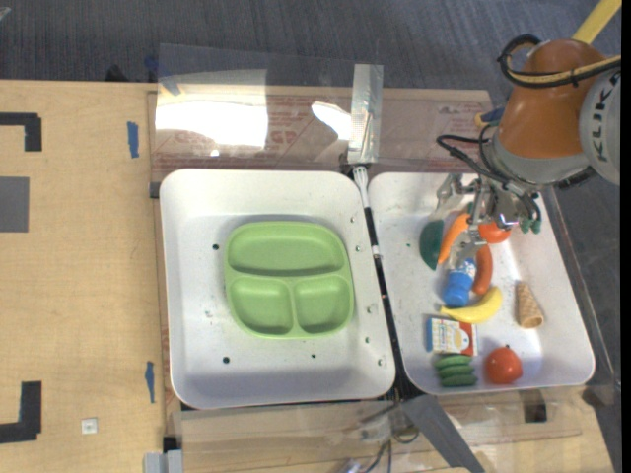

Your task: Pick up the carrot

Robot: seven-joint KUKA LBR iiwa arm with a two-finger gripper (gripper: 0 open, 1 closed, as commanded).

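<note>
The carrot is a slim orange piece lying at a slant in the upper part of the right bin, against a dark green vegetable. My gripper hangs over the bin's upper middle, right at the carrot's upper end and just to its right. A small orange-red piece shows directly under the gripper. The wrist hides the spot where the gripper meets the carrot, so I cannot tell whether they touch.
Below the carrot lie a blue bottle, a red sausage, a banana, a cone, a small carton, green pods and a tomato. The left bin holds a green divided tray.
</note>
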